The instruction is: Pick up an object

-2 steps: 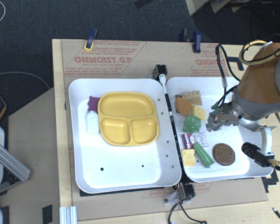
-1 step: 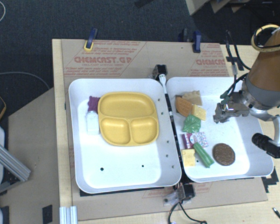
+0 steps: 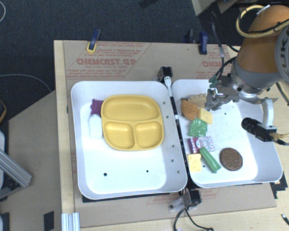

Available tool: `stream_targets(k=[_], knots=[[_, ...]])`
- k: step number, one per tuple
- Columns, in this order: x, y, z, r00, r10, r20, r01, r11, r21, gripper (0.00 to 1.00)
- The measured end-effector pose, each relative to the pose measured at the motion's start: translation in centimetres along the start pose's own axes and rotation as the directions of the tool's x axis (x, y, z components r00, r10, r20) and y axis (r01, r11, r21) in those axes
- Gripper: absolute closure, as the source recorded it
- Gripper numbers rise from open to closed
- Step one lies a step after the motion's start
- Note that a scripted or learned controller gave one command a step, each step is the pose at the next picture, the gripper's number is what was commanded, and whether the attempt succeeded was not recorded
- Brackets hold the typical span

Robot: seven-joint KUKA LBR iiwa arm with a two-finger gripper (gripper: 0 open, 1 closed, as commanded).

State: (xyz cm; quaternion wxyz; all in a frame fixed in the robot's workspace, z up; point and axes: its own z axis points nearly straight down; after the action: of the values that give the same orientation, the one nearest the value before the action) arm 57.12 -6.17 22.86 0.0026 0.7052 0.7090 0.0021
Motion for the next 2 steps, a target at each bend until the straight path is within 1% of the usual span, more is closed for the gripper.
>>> stream_targets(k=[1, 2], knots=[[2.51, 4.74, 0.22, 1.000, 0.001, -0.001, -0.001, 1.000, 0.001, 1.00], [3.28, 5.72, 0.05, 1.000, 0.004, 0.000, -0.004, 1.000, 0.002, 1.00]])
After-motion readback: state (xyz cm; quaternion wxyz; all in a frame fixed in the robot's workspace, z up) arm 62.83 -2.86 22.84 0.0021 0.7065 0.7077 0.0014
